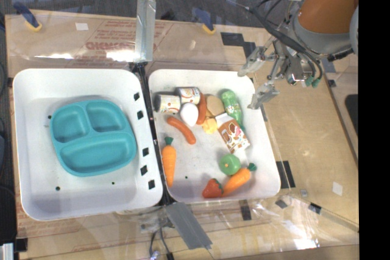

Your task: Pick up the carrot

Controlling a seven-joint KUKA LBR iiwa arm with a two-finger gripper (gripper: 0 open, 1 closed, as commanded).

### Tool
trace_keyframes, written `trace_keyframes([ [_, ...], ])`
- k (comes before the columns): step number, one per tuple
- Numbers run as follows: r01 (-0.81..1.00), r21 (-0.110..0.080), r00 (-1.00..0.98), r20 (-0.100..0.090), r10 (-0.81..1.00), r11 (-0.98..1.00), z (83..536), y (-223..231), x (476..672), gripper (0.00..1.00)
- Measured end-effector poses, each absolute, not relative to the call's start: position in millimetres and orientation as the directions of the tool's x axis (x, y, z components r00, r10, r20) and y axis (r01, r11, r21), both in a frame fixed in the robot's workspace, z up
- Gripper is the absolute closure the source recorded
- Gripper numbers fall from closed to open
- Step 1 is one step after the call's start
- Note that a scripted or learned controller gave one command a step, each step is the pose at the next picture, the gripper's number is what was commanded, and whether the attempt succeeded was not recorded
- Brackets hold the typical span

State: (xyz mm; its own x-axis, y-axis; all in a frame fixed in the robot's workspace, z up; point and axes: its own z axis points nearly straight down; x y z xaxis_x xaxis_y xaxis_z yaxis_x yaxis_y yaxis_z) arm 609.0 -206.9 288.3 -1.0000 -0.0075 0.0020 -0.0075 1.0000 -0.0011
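while hanging over the upper right corner of the right bin (262,131), gripper (261,79) sits spread, nothing between its fingers, well apart from any carrot. grey arm with its orange band (326,0) reaching in from the right, above the bench.

seen from the one fixed camera above: two carrots in the right bin. one carrot (169,161) lying upright along the left wall, touching or just beside it, green top pointing up-frame. second carrot (239,178) near the lower right, tilted, its tip close to a red strawberry-like piece (212,189) and just beside a green apple (230,164). between them, an orange-red sausage (182,130), similar in colour and shape. further up, a white egg (189,114), a green bottle-shaped piece (231,105), a small printed box (233,135), a can (189,95). left bin (24,131) holding a teal divided plate (91,137).

judged from here, plenty to go wrong. could mistake the sausage for a carrot and close on that. going for the left carrot, one finger likely to strike the bin wall, leaving no room to straddle it. going for the lower right carrot, crowding by apple and strawberry could jam a finger or nudge the carrot aside. tapered, smooth body probably apt to squirt out if pinched near the thin end. exact gap between left carrot and wall hard to tell at this slant.
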Motion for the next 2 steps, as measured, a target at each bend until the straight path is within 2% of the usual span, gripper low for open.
trace_keyframes([
  [1, 0.006, 0.003, -1.000, 0.011, 0.006, 1.000, 194, -181, 536.0, 0.00],
  [2, -0.030, -0.005, -0.999, -0.023, -0.030, 1.000, 116, -172, 495.6, 0.00],
])
